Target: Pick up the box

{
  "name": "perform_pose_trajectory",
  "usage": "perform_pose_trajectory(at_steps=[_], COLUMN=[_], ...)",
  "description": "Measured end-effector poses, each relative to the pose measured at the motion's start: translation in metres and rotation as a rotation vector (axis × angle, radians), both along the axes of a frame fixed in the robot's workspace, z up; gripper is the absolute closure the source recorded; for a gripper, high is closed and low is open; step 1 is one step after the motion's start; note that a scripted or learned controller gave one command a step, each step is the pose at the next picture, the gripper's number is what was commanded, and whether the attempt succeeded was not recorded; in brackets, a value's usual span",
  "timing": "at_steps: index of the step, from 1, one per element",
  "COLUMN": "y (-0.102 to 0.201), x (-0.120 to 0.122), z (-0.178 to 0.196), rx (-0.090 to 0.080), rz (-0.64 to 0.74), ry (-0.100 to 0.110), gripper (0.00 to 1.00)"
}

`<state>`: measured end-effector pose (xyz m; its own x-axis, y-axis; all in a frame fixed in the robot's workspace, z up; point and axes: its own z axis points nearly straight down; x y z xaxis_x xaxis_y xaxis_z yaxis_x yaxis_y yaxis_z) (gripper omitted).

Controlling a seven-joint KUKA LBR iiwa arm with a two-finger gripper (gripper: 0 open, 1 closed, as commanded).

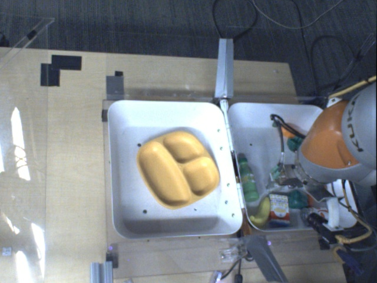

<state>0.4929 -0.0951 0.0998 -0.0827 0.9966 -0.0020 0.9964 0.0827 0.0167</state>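
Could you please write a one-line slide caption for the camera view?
KUKA arm reaches into the right bin above a small box, while a yellow lumpy object fills the left bin.

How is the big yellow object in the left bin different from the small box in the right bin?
The yellow object is much larger than the box. The yellow object is rounded and lobed in one plain colour; the box is flat-sided, white with red print. The yellow object lies alone mid-bin; the box sits among other items near the gripper. Both rest inside white bins.

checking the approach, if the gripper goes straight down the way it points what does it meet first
Likely the small box near the front of the right bin, beside the banana. The gripper hangs just above it, though depth is unclear.
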Motion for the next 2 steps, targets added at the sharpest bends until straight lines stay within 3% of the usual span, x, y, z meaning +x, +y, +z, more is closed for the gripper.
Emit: perform_pose_trajectory(at_steps=[1, 2], y=[-0.003, -0.010], x=[0.000, -0.002], z=[0.001, -0.010], rx=[-0.004, -0.001], rz=[-0.003, -0.053], ry=[-0.002, 0.003], gripper=[0.00, 0.00])
